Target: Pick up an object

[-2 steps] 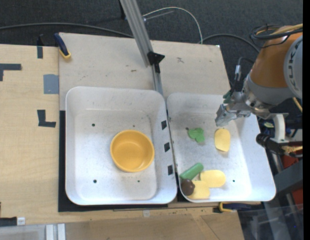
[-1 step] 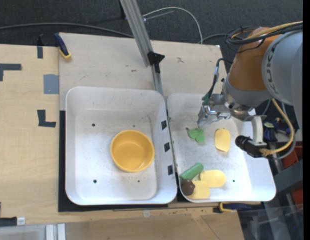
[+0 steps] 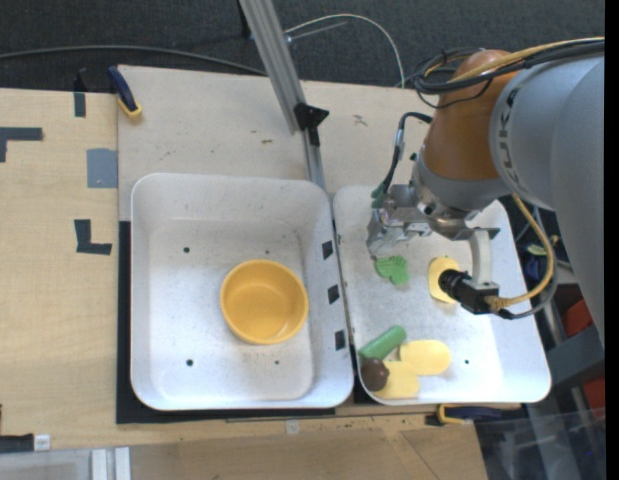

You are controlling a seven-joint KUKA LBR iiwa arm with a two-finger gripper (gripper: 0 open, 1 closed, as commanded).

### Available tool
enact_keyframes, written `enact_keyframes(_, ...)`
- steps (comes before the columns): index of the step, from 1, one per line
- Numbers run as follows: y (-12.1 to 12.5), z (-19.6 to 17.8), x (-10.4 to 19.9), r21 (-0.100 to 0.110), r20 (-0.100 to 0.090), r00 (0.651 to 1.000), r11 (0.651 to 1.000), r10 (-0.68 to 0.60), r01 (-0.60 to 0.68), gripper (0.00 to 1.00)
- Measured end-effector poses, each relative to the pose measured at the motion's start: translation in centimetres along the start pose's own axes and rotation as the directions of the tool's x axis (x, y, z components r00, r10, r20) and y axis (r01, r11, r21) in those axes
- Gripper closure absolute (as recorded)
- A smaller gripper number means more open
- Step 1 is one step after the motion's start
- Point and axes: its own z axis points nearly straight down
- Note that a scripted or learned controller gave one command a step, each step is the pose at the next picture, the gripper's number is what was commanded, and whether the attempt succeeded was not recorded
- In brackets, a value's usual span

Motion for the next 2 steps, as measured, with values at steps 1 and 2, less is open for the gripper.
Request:
enact_keyframes(1, 0.9, -1.3, 5.3, -0.001, 0.0, 1.0, 1.0, -0.001, 0.001, 1.0)
enact_keyframes(2, 0.8, -2.7, 10.8, -0.001, -0.001, 1.0, 1.0, -0.001, 0.001, 1.0)
